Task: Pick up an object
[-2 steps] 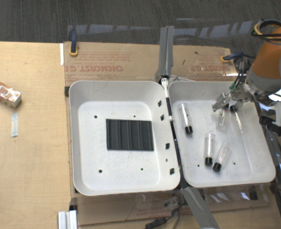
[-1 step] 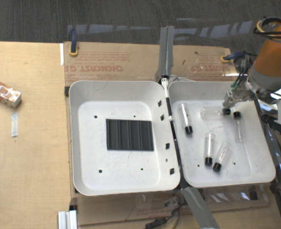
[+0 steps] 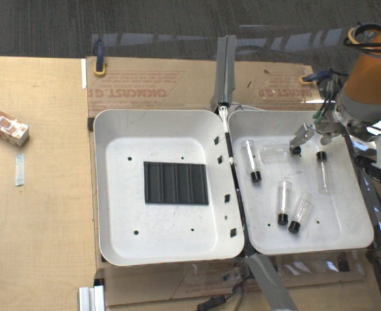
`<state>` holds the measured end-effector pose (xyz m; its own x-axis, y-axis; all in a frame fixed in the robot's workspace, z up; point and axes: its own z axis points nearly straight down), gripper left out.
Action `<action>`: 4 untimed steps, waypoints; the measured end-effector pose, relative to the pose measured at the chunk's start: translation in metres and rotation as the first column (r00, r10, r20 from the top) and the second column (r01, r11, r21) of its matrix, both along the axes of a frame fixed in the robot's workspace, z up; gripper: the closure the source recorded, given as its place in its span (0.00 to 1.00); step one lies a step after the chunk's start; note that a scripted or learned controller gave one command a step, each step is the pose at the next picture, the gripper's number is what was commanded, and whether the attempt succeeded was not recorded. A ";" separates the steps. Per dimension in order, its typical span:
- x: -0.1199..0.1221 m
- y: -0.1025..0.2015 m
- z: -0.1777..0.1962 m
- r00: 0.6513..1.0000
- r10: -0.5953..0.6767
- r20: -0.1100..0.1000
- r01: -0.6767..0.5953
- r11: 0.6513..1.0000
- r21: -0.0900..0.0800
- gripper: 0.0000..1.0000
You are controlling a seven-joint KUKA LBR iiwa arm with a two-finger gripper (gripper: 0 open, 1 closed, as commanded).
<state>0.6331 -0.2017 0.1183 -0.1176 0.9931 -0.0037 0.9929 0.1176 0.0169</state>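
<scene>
Several clear tubes with black caps lie in the right bin (image 3: 346, 238): one at the left (image 3: 251, 161), a pair near the front (image 3: 283, 203) (image 3: 300, 211), and one at the right (image 3: 323, 172). A faint clear tube (image 3: 276, 153) lies across the back. My gripper (image 3: 309, 146) hangs over the back of this bin, between the faint tube and the right one, open with nothing between its fingers. A dark ribbed rectangular block (image 3: 175, 183) lies flat in the middle of the left bin (image 3: 106, 193).
The arm with its orange band (image 3: 367, 76) comes in over the right bin's back right corner. A central divider post (image 3: 225, 70) stands between the bins at the back. A small printed box (image 3: 8, 127) and a flat strip (image 3: 19, 170) lie on the bench far left.
</scene>
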 end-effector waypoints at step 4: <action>0.026 0.014 0.072 0.994 0.107 -0.015 -0.107 0.994 0.000 0.00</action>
